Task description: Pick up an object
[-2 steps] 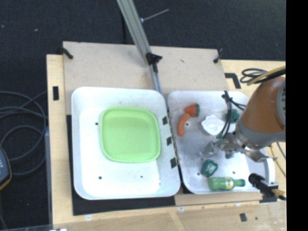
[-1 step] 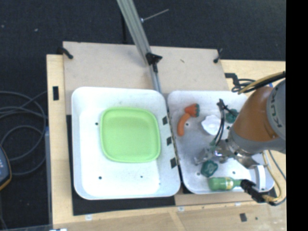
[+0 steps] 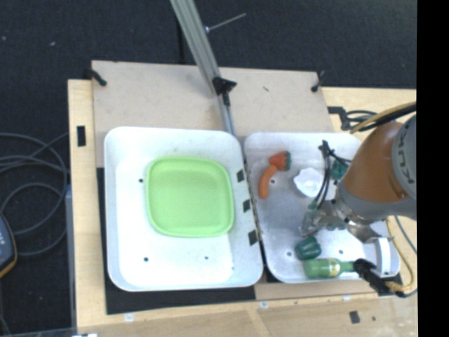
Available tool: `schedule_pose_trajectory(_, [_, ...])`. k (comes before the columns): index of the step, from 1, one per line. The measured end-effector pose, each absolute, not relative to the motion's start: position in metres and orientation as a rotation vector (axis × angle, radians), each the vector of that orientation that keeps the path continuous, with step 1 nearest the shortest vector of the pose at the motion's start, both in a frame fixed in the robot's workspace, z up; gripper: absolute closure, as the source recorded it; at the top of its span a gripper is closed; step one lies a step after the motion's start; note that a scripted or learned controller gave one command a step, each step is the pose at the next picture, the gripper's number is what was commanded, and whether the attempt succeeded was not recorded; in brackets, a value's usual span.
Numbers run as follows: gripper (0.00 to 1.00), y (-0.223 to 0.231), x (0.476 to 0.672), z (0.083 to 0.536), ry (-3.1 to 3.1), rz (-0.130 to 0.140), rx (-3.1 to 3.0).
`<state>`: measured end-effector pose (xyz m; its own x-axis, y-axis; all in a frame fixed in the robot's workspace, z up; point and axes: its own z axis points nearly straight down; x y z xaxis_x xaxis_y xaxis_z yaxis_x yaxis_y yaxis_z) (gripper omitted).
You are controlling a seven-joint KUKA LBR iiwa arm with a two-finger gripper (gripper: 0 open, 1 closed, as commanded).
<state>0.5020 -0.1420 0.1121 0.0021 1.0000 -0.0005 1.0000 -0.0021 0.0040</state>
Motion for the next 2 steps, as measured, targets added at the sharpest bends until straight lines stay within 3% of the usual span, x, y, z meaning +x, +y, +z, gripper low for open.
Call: schedule_pose_trajectory(2, [1.0, -0.152, 0.504, 0.213, 2.218, 0.004, 2.219])
